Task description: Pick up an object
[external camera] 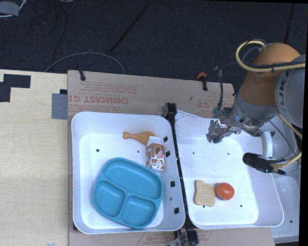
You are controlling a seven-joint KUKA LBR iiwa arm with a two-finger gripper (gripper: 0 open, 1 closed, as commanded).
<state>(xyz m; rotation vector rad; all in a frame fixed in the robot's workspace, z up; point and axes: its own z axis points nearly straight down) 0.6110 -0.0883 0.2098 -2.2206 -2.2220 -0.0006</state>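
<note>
In the right bin (242, 213) lie a slice of toast (204, 193) and a red tomato (224, 191), side by side near the front. The left bin (84, 142) holds a blue divided plate (128, 192), a small brown-and-white carton (155, 156) and a tan drumstick (138, 136). My gripper (215, 134) hangs over the back edge of the right bin, well above and behind the toast and tomato. Nothing is visible between its fingers.
A black divider (173, 161) runs between the two bins. The arm's grey body with its orange band (268, 74) fills the upper right, and a black cable end (257, 161) hangs over the right bin's right side. Cardboard (130, 93) lies under the bins.
</note>
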